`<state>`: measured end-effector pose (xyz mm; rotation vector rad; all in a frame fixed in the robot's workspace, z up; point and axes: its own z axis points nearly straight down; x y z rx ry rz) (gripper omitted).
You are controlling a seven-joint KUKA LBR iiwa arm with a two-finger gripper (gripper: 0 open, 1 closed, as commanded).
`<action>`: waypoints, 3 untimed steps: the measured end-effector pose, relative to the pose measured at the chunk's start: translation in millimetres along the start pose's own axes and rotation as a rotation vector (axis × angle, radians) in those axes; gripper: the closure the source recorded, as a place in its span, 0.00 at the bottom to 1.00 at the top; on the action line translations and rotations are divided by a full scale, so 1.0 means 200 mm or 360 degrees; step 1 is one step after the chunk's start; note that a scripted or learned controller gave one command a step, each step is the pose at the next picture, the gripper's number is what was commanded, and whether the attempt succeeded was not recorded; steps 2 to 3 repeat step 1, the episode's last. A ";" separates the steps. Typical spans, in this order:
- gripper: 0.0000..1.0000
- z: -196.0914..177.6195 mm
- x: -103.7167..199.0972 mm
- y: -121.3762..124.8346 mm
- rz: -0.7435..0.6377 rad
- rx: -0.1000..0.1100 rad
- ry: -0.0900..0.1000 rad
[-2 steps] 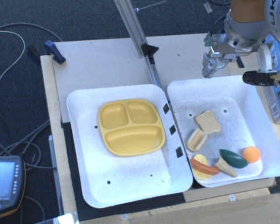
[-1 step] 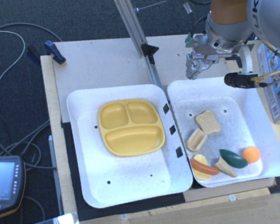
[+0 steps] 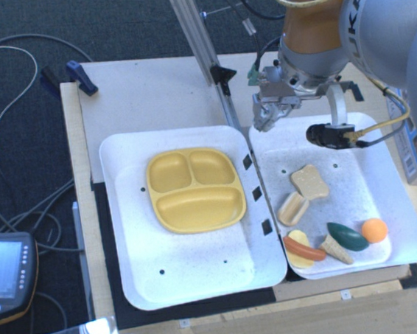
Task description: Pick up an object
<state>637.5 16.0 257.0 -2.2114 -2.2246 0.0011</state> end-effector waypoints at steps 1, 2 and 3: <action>1.00 -0.02 0.28 -0.04 -0.0002 -0.0003 0.0001; 1.00 -0.02 0.28 -0.04 -0.0002 -0.0003 0.0001; 1.00 -0.02 0.28 -0.04 -0.0002 -0.0003 0.0001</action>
